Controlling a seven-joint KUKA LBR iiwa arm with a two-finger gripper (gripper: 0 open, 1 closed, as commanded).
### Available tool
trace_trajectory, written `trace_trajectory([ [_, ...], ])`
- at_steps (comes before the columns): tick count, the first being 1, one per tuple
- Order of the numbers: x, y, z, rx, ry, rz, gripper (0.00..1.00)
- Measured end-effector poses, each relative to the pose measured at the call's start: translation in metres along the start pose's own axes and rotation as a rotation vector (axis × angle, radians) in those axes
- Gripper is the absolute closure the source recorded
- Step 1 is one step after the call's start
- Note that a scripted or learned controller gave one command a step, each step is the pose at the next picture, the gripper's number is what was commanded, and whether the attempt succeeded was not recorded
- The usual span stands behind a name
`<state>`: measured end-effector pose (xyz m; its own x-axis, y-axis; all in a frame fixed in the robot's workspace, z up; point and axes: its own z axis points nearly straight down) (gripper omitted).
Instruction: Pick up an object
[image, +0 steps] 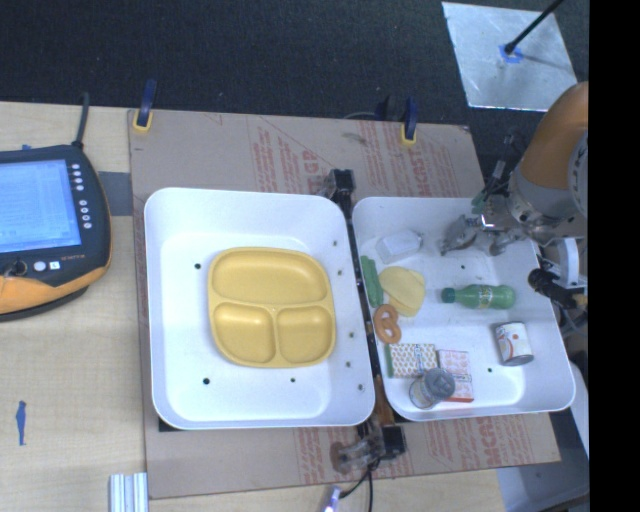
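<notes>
Bench (70, 400): pale wood, a brown cardboard sheet (250, 150) laid over its middle, two blue clamps at the sheet's 12 o'clock edge.

Left bin (170, 300): white, shallow. A yellow divided tray (271, 305) sits near its centre, three compartments, all bare.

Right bin (545, 385): white, touching the left bin along the shared wall. Holds the loose items.

Arm (555, 140): grey with orange band, enters from 3 o'clock and reaches over the right bin's 1 o'clock corner.

Teach pendant (45, 225): at 9 o'clock on the bench, screen lit, well apart from the bins.

Jaws (470, 232): low over the bin floor at 12 to 1 o'clock of the right bin, metal tips slightly spread, released, nothing between them.

Items in the right bin:
- Green bottle (480, 296), lying on its side, toward 3 o'clock of the bin, just below the jaws but apart from them.
- Yellow soft piece (404, 289), near the bin's centre-left.
- Green stick (370, 281), along the 9 o'clock wall.
- Clear white packet (399, 244), at 11 o'clock.
- Small can (512, 343), white and red, tipped over, at 4 o'clock.
- Patterned flat packets (430, 359), at 6 o'clock.
- Grey round lid (433, 385), overlapping the packets at 6 o'clock.
- Pretzel (386, 323), just beside the green stick's lower end.
</notes>
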<state>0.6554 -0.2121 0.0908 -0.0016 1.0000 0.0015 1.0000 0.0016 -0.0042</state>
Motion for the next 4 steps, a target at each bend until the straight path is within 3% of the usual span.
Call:
trace_trajectory([
  [1, 0.071, 0.002, -0.081, -0.005, 0.0, -0.003, 0.0],
  [2, 0.106, -0.066, -0.041, 0.001, -0.002, -0.003, 0.0],
  [3, 0.117, -0.049, 0.0, 0.002, -0.002, -0.004, 0.0],
  [4, 0.116, -0.048, -0.013, 0.0, -0.003, -0.006, 1.0],
])
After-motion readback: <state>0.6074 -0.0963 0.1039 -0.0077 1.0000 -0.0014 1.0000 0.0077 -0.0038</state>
